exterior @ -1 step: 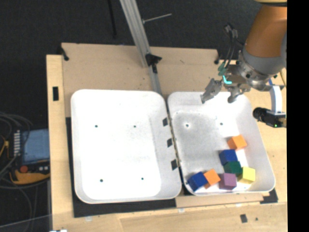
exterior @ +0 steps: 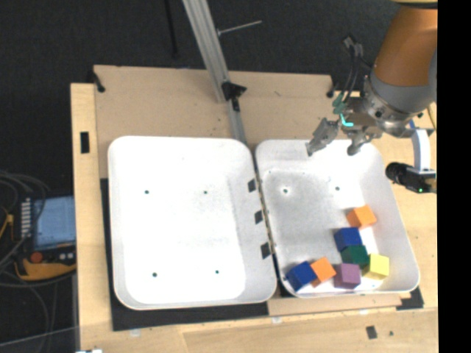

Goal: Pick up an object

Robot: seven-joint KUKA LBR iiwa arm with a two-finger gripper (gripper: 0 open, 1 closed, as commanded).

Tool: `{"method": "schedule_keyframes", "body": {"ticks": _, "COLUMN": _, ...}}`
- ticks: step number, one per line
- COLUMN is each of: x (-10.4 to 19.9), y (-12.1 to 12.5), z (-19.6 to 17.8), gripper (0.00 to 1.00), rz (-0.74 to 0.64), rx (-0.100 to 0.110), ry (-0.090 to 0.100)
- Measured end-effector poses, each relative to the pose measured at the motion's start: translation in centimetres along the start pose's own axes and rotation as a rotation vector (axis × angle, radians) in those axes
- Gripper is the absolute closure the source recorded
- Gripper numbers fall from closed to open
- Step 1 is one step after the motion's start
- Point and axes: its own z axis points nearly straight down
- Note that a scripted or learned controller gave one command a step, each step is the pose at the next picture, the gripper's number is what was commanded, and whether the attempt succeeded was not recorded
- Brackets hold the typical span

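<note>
1. Seven small blocks sit in the right bin (exterior: 394,197), all gathered toward its nearest corner, at about five o'clock of that bin's floor.
2. Nearest along the front wall, running from seven to four o'clock, lie a blue block (exterior: 301,274), an orange block (exterior: 323,269), a purple block (exterior: 348,275) and a yellow block (exterior: 378,265); the blue and orange ones touch, and the purple one lies just beside the orange.
3. Just behind these, a green block (exterior: 357,255) sits against a second blue block (exterior: 347,238).
4. A second orange block (exterior: 361,216) lies a little farther back, at about one o'clock from the second blue block and slightly apart from it.
5. To the nine o'clock side, the left bin (exterior: 184,219) lies edge to edge with the right bin.
6. Farther back, the gripper (exterior: 340,139) hangs over the far rim of the right bin at about twelve o'clock, well apart from the blocks.
7. Its two fingers stand spread apart with nothing between them.
8. Beyond, the arm (exterior: 406,50) rises toward two o'clock, orange above grey.
</note>
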Motion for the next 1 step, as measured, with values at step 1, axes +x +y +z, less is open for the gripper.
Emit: {"method": "schedule_keyframes", "body": {"ticks": 1, "x": -0.08, "y": 0.07, "z": 4.20, "gripper": 0.00, "rz": 0.005, "rx": 0.005, "ry": -0.004}}
